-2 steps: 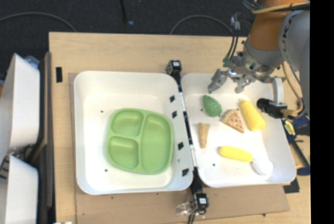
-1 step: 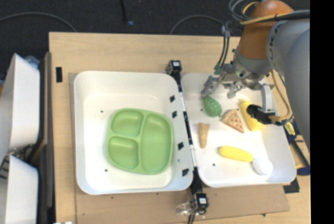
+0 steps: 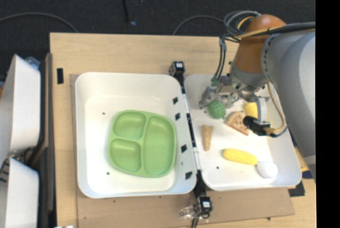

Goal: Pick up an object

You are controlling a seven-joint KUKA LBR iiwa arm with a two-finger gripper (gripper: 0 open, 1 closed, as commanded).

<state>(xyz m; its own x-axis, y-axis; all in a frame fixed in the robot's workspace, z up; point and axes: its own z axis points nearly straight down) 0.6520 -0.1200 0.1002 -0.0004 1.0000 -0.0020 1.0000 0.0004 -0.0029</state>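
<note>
Green ball (image 3: 217, 110) — just beneath gripper (image 3: 218, 95)

Arm (image 3: 289, 54): fat smooth grey link, rounded housing. Orange band (image 3: 255, 43) above wrist, glossy, dome-shaped. Bundle of thin grey cables (image 3: 234, 19) loops over the band, one strand runs down the wrist side. Gripper (image 3: 220, 95): grey metal bracketry, small green mark on it, black fittings below.

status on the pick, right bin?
Hand low in right bin, at the green ball. Grasp unconfirmed. Pizza slice and cone close by; corn apart.
</note>
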